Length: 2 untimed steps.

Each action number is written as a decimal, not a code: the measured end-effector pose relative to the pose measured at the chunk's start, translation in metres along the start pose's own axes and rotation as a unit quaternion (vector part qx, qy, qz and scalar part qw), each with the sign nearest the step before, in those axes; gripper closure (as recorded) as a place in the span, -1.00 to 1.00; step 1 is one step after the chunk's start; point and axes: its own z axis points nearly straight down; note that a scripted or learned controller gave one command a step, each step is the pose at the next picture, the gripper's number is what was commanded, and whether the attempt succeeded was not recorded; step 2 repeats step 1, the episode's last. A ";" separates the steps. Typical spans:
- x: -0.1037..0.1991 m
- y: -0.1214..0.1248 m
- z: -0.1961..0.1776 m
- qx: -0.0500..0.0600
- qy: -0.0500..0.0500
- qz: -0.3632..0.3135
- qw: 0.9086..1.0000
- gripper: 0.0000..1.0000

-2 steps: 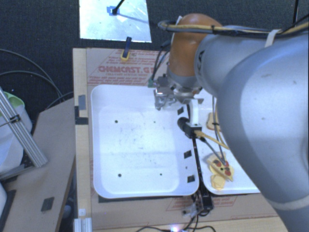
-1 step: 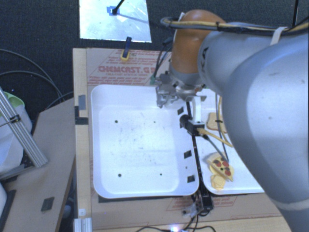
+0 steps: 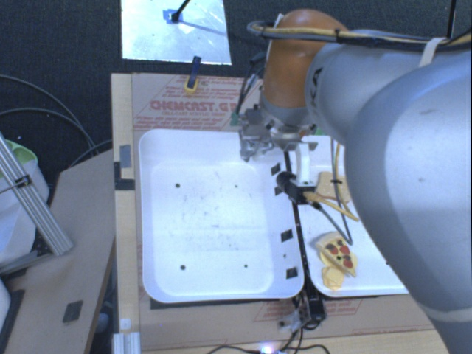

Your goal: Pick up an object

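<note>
Yellow pizza slice (image 3: 337, 255) in right bin (image 3: 372, 279), well apart from hand (image 3: 253, 150)

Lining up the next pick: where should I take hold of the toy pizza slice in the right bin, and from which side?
The toy pizza slice lies flat on the right bin's floor, so come straight down from above. Set the jaws across its narrower width, near the middle of the slice, where the edges are closest together. A pale yellow piece sits close against its near end, so stay clear of that end.
</note>
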 end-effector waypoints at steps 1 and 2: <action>0.013 0.009 0.072 0.005 0.000 0.004 1.000 1.00; 0.013 0.009 0.072 0.005 0.000 0.004 1.000 1.00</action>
